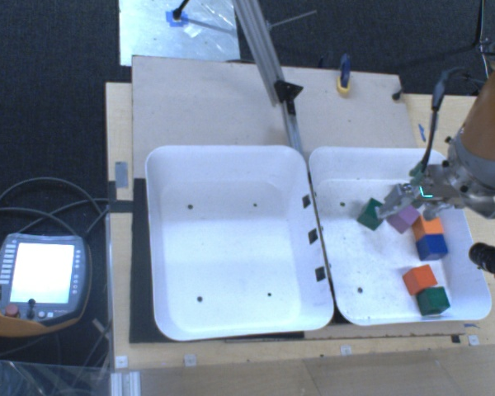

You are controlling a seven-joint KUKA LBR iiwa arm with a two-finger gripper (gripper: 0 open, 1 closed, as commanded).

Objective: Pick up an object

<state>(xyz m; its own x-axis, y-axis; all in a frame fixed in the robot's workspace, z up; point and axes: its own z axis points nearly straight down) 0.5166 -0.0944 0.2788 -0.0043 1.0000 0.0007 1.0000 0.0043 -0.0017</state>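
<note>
In the right bin, nearest me, an orange block touches a dark green one. Farther back, the gripper sits among green, purple, orange and blue blocks; its grasp I cannot tell.

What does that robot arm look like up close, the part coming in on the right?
The arm comes in as a thick rounded body, orange-brown where it shows here, ending in a grey metal wrist. A dark cable loops along its side. The hand is small, silvery-grey metal, with a tiny teal-green light glowing near its base.
</note>
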